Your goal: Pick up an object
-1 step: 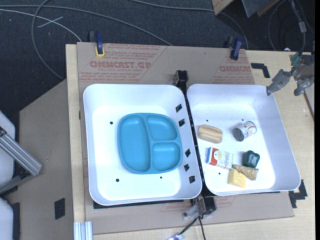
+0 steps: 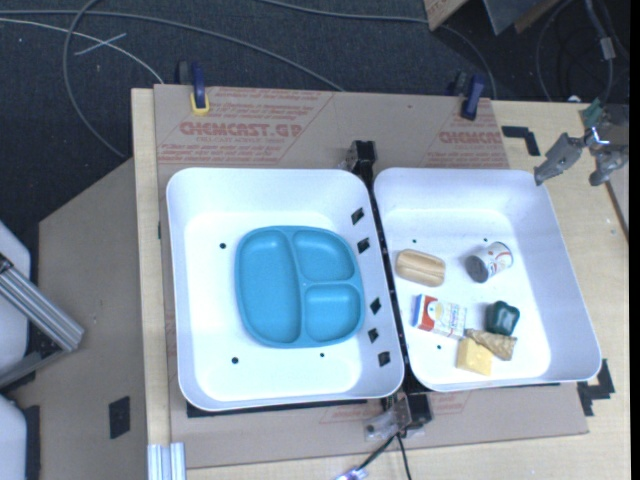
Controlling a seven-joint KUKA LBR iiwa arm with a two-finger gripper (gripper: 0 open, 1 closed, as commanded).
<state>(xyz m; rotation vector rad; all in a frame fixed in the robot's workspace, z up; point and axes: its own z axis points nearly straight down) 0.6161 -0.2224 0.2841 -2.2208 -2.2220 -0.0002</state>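
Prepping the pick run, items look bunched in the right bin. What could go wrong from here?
1. The yellow wedge, teal object and red-and-white packet lie close together; the claw may nudge neighbours or grab two.
2. The small can lies on its side and could roll away.
3. The packet looks flat, so fingers may slide over it.

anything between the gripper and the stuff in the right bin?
Nothing visible. The gripper sits past the right bin's far right corner; the can lies nearest it, with bare bin floor between. The bun lies further left.
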